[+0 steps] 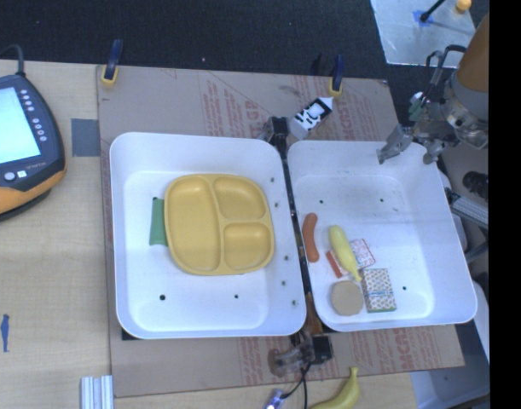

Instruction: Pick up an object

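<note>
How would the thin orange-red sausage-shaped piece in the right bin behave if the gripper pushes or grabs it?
The thin orange-red sausage-shaped piece looks rounded and narrow, so it would probably roll sideways when pushed. It lies close to the right white bin's left wall, likely crowding the gripper. It seems light and smooth, possibly slippery.

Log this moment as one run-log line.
stage: approach | pincer: over right bin's far edge, nothing seen held | hot dog, banana, cookie: right bin | yellow tray: left bin

Arm: enters from the right edge, upper part of the view.
End effector (411, 144): points left and downward, nothing visibly held.
</note>
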Motion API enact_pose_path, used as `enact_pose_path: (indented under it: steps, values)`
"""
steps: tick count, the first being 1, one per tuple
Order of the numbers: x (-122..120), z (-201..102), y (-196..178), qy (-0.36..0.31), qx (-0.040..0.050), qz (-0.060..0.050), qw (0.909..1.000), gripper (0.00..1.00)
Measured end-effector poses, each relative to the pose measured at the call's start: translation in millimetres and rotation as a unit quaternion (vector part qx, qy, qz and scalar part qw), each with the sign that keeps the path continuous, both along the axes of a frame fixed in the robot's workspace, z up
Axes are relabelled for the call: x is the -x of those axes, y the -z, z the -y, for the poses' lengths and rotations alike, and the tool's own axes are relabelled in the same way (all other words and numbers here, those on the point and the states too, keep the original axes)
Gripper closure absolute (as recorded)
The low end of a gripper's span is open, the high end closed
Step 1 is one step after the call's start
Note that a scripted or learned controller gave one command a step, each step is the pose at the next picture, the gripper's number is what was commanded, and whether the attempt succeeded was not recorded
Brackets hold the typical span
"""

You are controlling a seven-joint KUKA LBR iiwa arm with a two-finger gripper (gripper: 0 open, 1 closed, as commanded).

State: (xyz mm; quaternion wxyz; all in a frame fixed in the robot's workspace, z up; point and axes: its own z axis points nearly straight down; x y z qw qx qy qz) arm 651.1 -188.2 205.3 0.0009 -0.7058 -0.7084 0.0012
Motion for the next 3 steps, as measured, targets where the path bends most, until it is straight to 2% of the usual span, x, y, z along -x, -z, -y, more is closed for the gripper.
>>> enact_pose_path:
  steps: [1, 2, 3]
  values:
    - [74.9, 8.5, 84.6, -0.001, 0.0001, -0.001, 1.0000, 0.00]
    - [35.5, -46.7, 30.4, 0.000, -0.0007, 0.000, 1.0000, 0.00]
    - [87.2, -89.5, 40.9, -0.002, 0.0004, -0.001, 1.0000, 0.00]
